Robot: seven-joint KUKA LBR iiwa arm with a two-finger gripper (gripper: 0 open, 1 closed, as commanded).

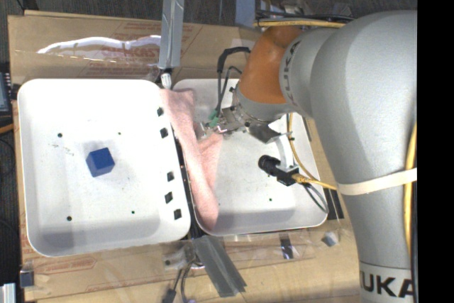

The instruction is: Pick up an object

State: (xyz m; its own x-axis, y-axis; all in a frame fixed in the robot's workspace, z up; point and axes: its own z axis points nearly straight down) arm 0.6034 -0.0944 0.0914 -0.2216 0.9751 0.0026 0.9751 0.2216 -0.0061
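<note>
Looming closest to the lens, the grey arm (369,117) covers the right side of the desk (85,46) and bends down into the right bin (255,206). The left bin (42,223) sits beside it, toward the desk's left edge.

A pink cloth (193,149) is draped along the wall where the two bins meet. It runs from the desk's far edge toward its near edge, with most of it on the right bin's side. A blue cube (101,161) sits alone on the left bin's floor, left of the middle and well apart from every wall.

The claw (213,125) is low in the far-left part of the right bin, at the cloth's edge. Whether it is spread or pressed together cannot be told, and it is unclear whether it touches the fabric.

Nothing appears lifted, so the pick looks not yet made: a firm grasp and a rise clear of the bin are left. The cloth seems the likelier target, being nearest.

Room is tight on the wall side, where the cloth hugs the rim. Bare floor lies open toward the desk's right edge, and the cube has free space all round.
</note>
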